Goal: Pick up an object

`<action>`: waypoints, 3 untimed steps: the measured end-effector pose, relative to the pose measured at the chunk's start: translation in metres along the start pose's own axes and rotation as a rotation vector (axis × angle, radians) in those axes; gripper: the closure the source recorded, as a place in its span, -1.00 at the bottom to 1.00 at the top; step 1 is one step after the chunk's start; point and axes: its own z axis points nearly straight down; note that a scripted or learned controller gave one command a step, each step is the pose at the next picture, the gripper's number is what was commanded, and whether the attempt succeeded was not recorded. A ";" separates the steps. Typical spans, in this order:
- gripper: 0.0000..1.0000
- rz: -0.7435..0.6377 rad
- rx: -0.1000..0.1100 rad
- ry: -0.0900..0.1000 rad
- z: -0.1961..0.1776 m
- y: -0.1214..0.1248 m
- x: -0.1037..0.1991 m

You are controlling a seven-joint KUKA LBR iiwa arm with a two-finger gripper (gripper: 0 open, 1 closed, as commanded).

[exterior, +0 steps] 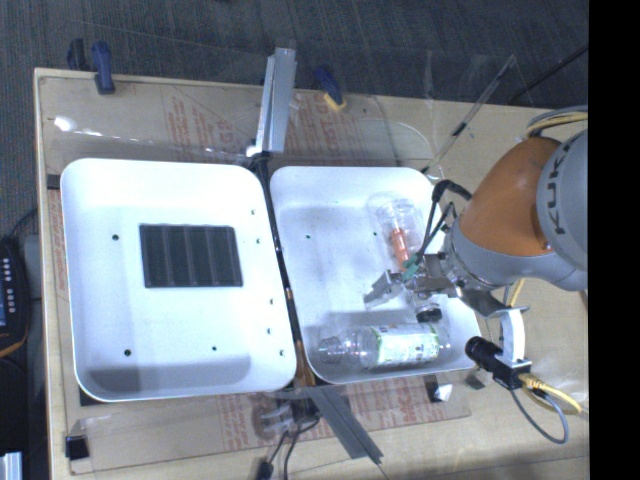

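Observation:
In the right bin (320,208) a clear plastic bottle (380,349) with a white label lies on its side along the front wall. A small clear container (393,220) with an orange part inside lies toward the back right. My gripper (398,282) hangs low over the right bin, between these two, just below the clear container and above the bottle. I see nothing held in it. A dark grey ribbed rectangular block (190,255) lies flat in the middle of the left bin (100,188).
The grey arm with its orange band (510,213) reaches in over the right bin's right wall. A metal bar (274,98) stands at the back between the bins. Cables (520,373) trail at the front right of the bench.

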 end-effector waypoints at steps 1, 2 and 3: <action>-1.00 -0.012 0.000 0.000 0.042 0.076 -0.015; -1.00 -0.264 -0.002 -0.002 0.088 0.117 0.024; -1.00 -0.117 -0.004 -0.003 -0.026 0.100 -0.011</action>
